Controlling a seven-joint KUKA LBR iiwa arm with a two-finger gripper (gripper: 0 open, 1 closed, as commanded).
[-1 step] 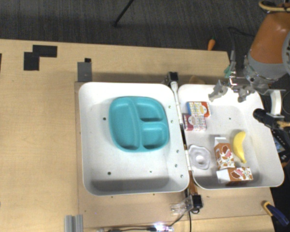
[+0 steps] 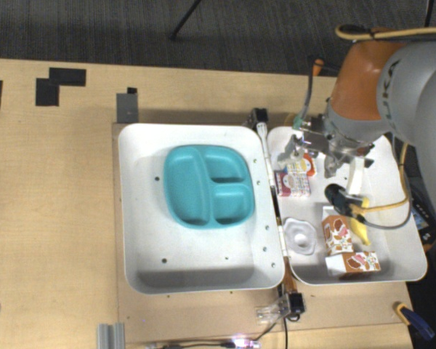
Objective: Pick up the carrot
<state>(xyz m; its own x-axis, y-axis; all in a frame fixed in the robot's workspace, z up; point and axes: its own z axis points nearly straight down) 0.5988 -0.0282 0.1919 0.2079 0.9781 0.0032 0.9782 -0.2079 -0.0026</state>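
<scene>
**Station.** Bench with two shallow white bins side by side: left bin (image 2: pixel 131 195) and right bin (image 2: pixel 416 262).

**Left bin, contents.** One teal divided plate (image 2: pixel 207 185), lying flat near the middle.

**Right bin, contents.**
- Pink-and-white packet (image 2: pixel 293 184), at the far left.
- Small white cup (image 2: pixel 299 236), nearer, close to the left wall.
- Two brown-and-white cartons, one at mid-bin (image 2: pixel 337 235) and one near the front wall (image 2: pixel 357 262).
- A yellow item (image 2: pixel 359 229), just right of the first carton; its identity is unclear.

**Task item.** Carrot (image 2: pixel 309 167): a small orange patch at the packet's far right corner is taken to be it. It touches or sits just beside the packet. Most of it is hidden, so its length and lie cannot be read.

**End effector.** Gripper (image 2: pixel 314 157), low over the far part of the right bin, directly above the packet and the orange patch. Spread or pressed together: cannot tell. Nothing is seen held in it.

**Hazards, as judged.**
- The gripper may close on the packet instead, since the carrot lies hard against it.
- A descent slightly off line could push the carrot under the packet or knock it aside.
- With the carrot's orientation hidden, the grasp may cross it lengthwise and slip off.
- A rounded carrot could roll out of a light pinch during the lift.
</scene>
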